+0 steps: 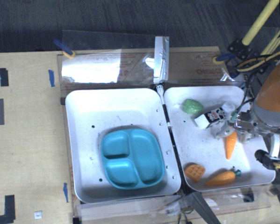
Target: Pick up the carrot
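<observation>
While the gripper [236, 124] hangs at the right bin's [205, 150] right side, two carrots are seen in that bin. The small carrot [230, 145] lies just below the gripper, its broad end up against the tool and its tip pointed toward the near wall; whether it is touched or merely close cannot be told. The long carrot [221, 177], with a green stub at its right end, is laid along the near wall, just beside a brown waffle [194, 171]. Whether the jaws are open or closed cannot be told, since they are blurred into the clutter around them.

Both carrots are judged to be light, stiff toy pieces with a smooth, tapered skin that can be squeezed out of a grip. A hold is best taken across the thick part, not the tip. The long carrot is hemmed in by the wall, so the small carrot is judged the easier target.
</observation>
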Tool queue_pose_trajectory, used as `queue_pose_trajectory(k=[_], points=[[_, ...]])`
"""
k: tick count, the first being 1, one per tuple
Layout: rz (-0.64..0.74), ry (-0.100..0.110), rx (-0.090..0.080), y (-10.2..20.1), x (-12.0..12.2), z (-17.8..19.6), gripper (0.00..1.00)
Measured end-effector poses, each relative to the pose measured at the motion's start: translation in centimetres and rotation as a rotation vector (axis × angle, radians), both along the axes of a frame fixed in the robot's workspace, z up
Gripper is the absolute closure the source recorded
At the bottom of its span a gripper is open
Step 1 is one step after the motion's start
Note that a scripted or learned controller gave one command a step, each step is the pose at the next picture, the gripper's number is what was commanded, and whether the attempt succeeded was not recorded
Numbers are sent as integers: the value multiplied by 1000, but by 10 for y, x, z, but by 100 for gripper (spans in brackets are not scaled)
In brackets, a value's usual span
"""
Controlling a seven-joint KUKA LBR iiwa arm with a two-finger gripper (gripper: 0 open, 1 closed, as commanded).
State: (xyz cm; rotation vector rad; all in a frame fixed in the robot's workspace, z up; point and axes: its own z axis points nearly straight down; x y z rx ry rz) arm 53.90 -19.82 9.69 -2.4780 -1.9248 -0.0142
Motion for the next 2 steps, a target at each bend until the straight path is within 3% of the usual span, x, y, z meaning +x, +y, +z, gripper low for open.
queue_pose_trajectory(k=[1, 2], points=[[-2, 1, -5, -2, -1, 9, 100], [-8, -1, -8, 56, 33, 92, 100]])
